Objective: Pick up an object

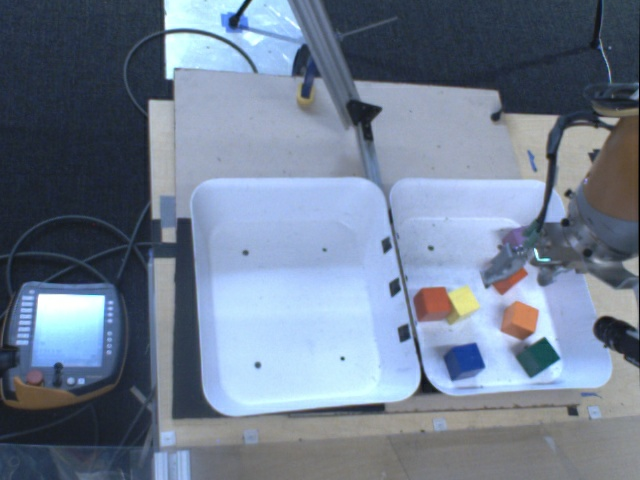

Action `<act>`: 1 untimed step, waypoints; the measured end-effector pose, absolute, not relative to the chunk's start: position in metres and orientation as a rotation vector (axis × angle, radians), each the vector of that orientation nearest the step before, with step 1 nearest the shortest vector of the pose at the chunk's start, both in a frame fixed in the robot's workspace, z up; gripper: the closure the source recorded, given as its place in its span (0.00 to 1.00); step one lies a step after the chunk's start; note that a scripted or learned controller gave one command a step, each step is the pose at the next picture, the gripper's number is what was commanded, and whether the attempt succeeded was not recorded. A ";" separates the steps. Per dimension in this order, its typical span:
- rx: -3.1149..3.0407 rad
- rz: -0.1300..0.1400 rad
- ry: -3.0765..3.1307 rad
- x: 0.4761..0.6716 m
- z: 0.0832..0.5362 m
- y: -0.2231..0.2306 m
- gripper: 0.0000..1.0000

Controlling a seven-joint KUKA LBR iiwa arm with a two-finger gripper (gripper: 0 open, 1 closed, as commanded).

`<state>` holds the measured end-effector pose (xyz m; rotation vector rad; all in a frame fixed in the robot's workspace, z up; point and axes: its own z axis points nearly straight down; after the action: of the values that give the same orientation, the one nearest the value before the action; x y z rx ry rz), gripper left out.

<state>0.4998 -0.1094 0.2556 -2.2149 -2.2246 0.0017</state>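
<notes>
In the right bin [430,230], toward its far right part, a small red-orange block [512,281] lies right under my hand [505,268], partly covered by it. I cannot tell whether it sits between my fingers or merely beneath them, nor how far the hand is spread; the grey metal of it blurs together at this slant.

Just beyond that block, nearer the bin's front, sits an orange cube [520,320], close but apart from it. To the other side, toward the middle of the bin, a red-orange cube [432,303] and a yellow cube [463,301] touch each other. In front of those a blue cube [464,360] stands alone, and a green cube [539,356] rests near the front right corner, just beside the orange one. These crowd the front half of the bin; the back half is bare white floor.

My arm [612,183] comes in over the bin's right rim, with a black cable looping above it. The left bin [290,218] lies alongside, its wall meeting the right bin's. Both rest on the tabletop [260,118], where a slanted metal rod [325,43] crosses from the back. A teach pendant [62,343] sits off to the far left on the floor.
</notes>
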 end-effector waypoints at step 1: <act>-2.220 -0.003 -2.226 0.501 0.258 -0.110 0.00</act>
<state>0.5006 -0.1095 0.2577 -2.2196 -2.2258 -0.0032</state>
